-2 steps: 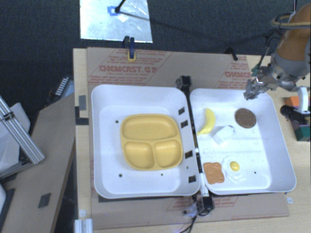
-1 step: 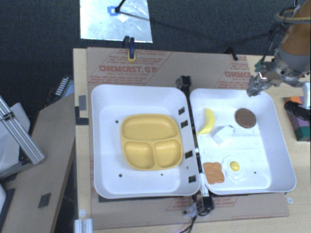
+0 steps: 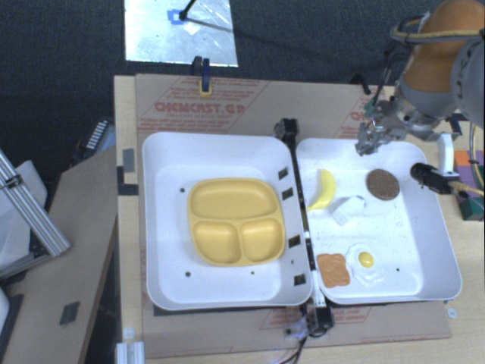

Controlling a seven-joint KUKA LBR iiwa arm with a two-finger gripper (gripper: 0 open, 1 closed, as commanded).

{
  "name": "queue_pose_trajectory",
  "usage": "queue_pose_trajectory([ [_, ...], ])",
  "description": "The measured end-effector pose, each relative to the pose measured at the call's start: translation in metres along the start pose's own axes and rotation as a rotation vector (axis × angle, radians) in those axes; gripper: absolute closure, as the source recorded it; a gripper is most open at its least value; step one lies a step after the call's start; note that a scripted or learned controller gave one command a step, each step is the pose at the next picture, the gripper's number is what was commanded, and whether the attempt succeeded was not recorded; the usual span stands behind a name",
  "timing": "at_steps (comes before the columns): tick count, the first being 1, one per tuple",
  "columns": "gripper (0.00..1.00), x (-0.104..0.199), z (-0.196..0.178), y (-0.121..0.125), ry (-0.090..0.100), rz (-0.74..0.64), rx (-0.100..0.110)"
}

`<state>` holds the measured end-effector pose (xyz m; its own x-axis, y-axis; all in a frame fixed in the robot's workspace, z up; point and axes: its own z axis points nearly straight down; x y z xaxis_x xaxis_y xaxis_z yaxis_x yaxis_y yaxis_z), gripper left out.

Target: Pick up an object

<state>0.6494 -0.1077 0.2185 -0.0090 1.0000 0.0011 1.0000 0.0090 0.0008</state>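
Note:
My gripper (image 3: 369,143) hangs over the far edge of the right bin (image 3: 432,237), with nothing seen between its fingers. In that bin lie a yellow banana (image 3: 326,189), a round brown patty (image 3: 383,184), a small white block (image 3: 348,208), a fried egg (image 3: 365,262) and an orange-brown toast piece (image 3: 333,269). The patty sits just below and to the right of the gripper. The banana lies lower left of it.
The left bin (image 3: 163,203) holds a yellow three-compartment tray (image 3: 231,220). A black divider strip (image 3: 297,203) with clips runs between the bins. Cardboard (image 3: 227,105) underlies both. A shiny metal sheet (image 3: 182,21) lies beyond the bench.

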Motion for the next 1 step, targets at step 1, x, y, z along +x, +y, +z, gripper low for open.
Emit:
queue_pose_trajectory([
  [1,1.00,0.0601,-0.0082,-0.0074,-0.001,0.001,0.000],
])
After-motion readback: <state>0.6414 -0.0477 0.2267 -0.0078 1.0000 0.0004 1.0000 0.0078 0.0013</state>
